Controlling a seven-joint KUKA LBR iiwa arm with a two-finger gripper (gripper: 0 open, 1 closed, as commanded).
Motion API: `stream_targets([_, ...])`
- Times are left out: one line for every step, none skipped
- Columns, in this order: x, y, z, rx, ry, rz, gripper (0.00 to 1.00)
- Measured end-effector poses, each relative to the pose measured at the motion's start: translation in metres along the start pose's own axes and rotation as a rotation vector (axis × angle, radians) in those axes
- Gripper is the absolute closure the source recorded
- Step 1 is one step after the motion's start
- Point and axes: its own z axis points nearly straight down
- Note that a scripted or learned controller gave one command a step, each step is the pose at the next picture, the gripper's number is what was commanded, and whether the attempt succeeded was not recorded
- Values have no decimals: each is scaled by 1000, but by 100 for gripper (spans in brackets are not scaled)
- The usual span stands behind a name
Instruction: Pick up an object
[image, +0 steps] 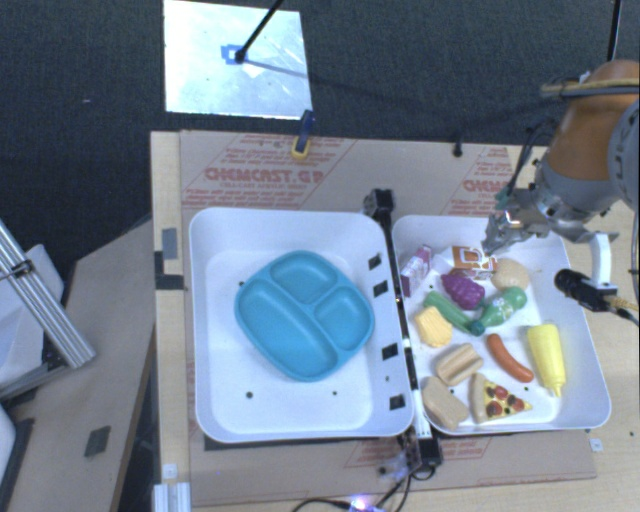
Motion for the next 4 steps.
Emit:
stream_targets([0, 2, -36, 2, 0, -1, 100])
stream_targets([40, -36, -28, 9, 3, -3, 100])
stream_targets([86, -66, -42, 8, 4, -4, 100])
stream_targets([108, -85, -25, 9, 3, -2, 100])
